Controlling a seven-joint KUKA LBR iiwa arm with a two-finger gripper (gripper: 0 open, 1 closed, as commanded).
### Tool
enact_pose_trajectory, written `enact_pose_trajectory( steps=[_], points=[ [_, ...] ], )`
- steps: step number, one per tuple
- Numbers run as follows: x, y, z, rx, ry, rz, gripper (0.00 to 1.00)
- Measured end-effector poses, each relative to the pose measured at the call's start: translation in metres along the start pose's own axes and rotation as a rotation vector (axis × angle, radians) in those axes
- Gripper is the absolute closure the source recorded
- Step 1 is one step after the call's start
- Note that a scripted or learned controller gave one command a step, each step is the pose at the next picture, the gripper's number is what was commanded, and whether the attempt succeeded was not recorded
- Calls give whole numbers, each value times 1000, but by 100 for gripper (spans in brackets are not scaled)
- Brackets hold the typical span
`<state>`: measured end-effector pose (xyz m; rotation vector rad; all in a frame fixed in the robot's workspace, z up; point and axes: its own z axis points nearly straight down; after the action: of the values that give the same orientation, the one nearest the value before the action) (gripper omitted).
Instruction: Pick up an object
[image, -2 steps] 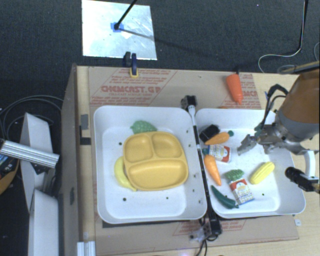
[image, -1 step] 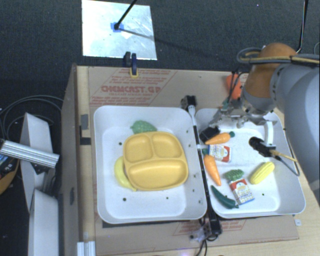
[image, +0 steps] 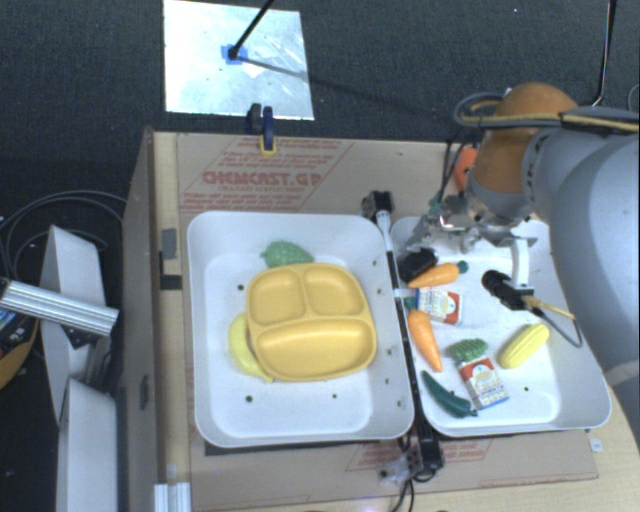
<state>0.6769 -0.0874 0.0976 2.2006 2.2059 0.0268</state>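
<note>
At the right bin's (image: 575, 405) far edge, my fingers (image: 440, 235) hover, spread unreadable. Small carrot (image: 437, 273) below: light, rigid, slick plastic; grip across its middle.

A brown cardboard sheet (image: 262, 170) with red lettering lies under two white bins (image: 215, 300). Beyond it, a shiny square sheet (image: 237, 60) rests on dark carpet (image: 70, 90). Black cables (image: 40, 215) curl at the left.

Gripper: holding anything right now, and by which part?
Cannot be told. The gripper is low in the right bin beside a carrot; nothing visibly held.
</note>
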Motion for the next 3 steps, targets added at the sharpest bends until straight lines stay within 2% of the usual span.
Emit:
enact_pose_trajectory(
  steps=[1, 2, 3],
  points=[
    [4, -7, 11, 25, 5, -2, 0],
    [-33, -87, 11, 30, 5, 2, 0],
    [-103, -8, 13, 27, 4, 0, 0]
  ],
)
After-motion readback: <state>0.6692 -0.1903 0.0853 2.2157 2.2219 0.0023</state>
